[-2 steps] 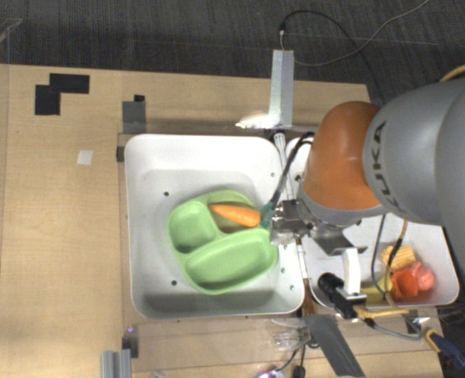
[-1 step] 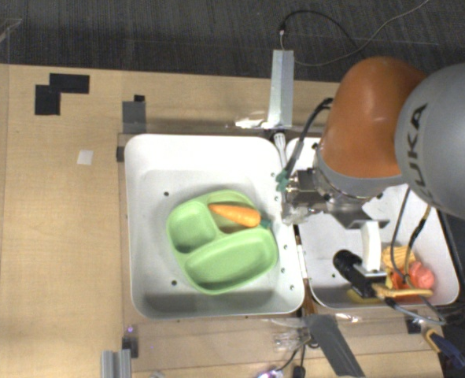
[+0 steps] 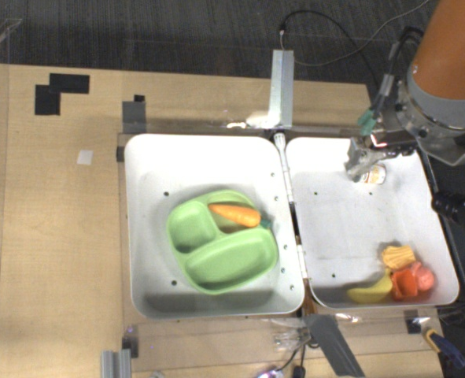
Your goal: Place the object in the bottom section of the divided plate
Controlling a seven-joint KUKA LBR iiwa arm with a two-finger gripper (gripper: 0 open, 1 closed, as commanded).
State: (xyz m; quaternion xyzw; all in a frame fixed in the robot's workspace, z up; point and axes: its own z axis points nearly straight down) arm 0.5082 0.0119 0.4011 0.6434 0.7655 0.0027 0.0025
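Note:
A green divided plate (image 3: 186, 268) lies in the left bin (image 3: 149, 211). Its large bottom section (image 3: 230, 260) holds nothing. An orange carrot (image 3: 234, 213) rests in the plate's upper right section. My gripper (image 3: 364, 164) hangs over the far part of the right bin (image 3: 334, 219), well to the right of the plate and above the pile of toy food. A small pale and orange patch (image 3: 374, 176) shows just beneath the gripper; what it is cannot be made out.
In the right bin's near right corner lie a yellow banana (image 3: 371, 291), a red piece (image 3: 412, 282) and a yellow-orange piece (image 3: 397, 256), bunched together. A metal post (image 3: 282, 89) stands behind the gap between the bins.

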